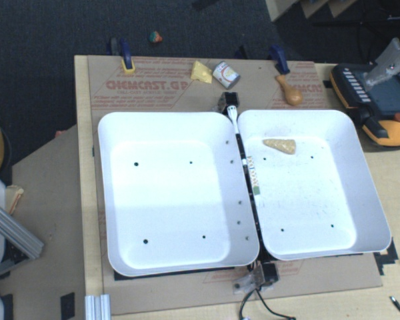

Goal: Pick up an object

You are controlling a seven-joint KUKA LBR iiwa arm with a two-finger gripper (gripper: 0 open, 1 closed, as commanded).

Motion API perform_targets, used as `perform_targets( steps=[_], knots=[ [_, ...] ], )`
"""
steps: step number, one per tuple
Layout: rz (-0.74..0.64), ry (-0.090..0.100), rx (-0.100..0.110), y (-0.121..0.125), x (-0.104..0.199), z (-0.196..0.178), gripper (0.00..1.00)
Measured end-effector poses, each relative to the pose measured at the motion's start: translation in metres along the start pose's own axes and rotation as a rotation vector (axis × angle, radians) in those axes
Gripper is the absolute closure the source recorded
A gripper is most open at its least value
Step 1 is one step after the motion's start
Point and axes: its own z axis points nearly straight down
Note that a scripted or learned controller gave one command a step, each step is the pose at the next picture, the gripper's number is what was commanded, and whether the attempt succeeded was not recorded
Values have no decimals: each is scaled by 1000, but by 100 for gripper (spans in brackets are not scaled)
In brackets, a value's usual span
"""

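- Whether the gripper is apart or together cannot be told here; the arm comes in from the right, so everything below is placed from that side.
- Nearest its line of entry is the right bin. In it lies the tan wedge, flat on the floor, toward the far wall and the side away from the arm.
- The wedge looks light and stiff, possibly a foam or plastic food piece, though it is too small to be sure. Its surface seems matte, so slip is a minor worry.
- I would take it across the narrow width near the thick end, jaws coming straight down, since it sits low and offers little height.
- Fine dark specks dot the bin floor around it; the floor is smooth, and a nudged wedge would likely slide.
- Beyond it, further from the arm, a black divider strip separates the left bin.
- Past the far rims, on the brown board, lie a yellow scrap, a small box and a wooden knob.
- Blue clamps hold the board, and dark carpet surrounds the bench.
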Motion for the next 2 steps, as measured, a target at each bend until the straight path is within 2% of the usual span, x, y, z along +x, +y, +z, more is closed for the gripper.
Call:
perform_targets(
  steps=[1,2],
  knots=[
    [10,-5,-6,1,-6,-11,100],
    [10,0,16,31,11,256,100]
  ],
)
